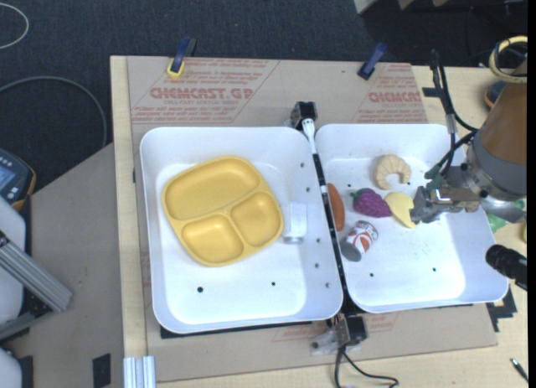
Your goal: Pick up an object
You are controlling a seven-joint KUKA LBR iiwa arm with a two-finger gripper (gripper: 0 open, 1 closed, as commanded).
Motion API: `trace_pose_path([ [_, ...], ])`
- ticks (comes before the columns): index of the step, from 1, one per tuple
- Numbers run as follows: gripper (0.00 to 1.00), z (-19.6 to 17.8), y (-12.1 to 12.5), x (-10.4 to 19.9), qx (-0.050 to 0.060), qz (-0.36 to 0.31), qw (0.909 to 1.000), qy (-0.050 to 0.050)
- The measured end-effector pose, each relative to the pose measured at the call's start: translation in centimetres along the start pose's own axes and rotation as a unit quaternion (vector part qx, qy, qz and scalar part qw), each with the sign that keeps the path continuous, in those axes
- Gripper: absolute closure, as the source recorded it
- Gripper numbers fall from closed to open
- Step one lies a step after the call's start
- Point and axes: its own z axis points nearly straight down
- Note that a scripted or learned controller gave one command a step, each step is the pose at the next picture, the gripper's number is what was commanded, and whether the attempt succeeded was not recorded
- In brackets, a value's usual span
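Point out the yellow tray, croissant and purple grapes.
yellow tray (222, 210), camera view, on its central divider ridge.
croissant (390, 169), camera view, middle of its curved body.
purple grapes (371, 203), camera view, centre of the bunch.

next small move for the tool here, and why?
Probably a short descent onto the yellow piece and close. The tool sits right at its edge in the right bin, and nothing shows between its tips. The purple piece touches the yellow one, so come in from the tool's side.
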Motion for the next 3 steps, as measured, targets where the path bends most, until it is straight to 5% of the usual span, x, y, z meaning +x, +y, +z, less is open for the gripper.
trace_pose_path([
  [1, 1.00, 3.5, 0.0, 3.0, 0.002, 0.000, 1.0000, 0.000],
  [3, 1.00, -13.2, 0.1, 15.6, -0.006, -0.002, 1.0000, 0.000],
])
